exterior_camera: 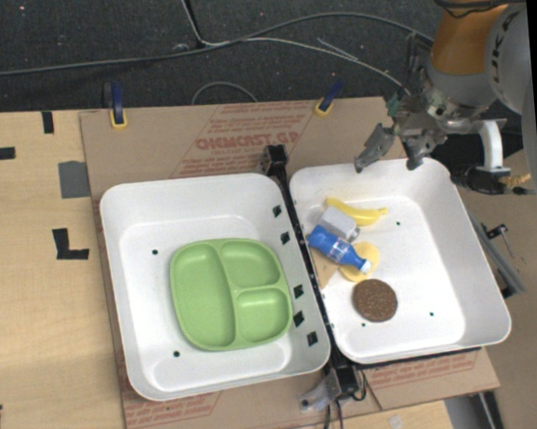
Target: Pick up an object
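A wooden bench with a cardboard sheet (pixel 243 136) carries two white bins under a dark backdrop. In the right bin (pixel 448 240), left of centre, a blue bottle (pixel 332 243) lies tilted, touching a yellow banana (pixel 357 212) on its far side, with a brown disc (pixel 375 299) nearer. The left bin (pixel 130 230) holds a green divided plate (pixel 229 292). The gripper (pixel 396 154) hovers spread wide and holding nothing above the right bin's far edge; picking seems not yet begun.

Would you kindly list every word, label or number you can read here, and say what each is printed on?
"CHEMCAST GP": red print on the brown protective sheet beneath the bins, read with some doubt.
The smaller red lines below it: too blurred to read.
Blue bottle: no legible label.
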